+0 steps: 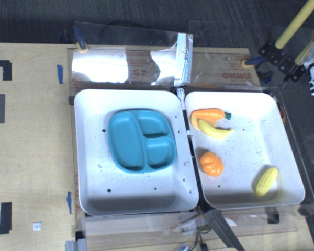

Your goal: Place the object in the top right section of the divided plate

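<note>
Left bin [89, 192]: blue divided plate [142, 139] | Right bin [288, 192]: carrot [208, 114] touching banana [214, 130], pumpkin [211, 163], corn [266, 180] | Tool: state cannot be told

The divided plate [141, 139] looks like smooth teal plastic with a soft, low sheen. Both white bins, the left bin [89, 187] and the right bin [240, 190], look like smooth plastic, faintly glossy and speckled with small dark marks. In the right bin, the carrot [208, 114], banana [214, 130], orange pumpkin [211, 163] and corn cob [266, 180] look like moulded plastic; the corn's surface is bumpy, the others smooth. Along the bins' far edge, a clear sheet [125, 61] is glossy and throws bright glare. The bench [31, 140] looks like matt, pale wood.
</note>
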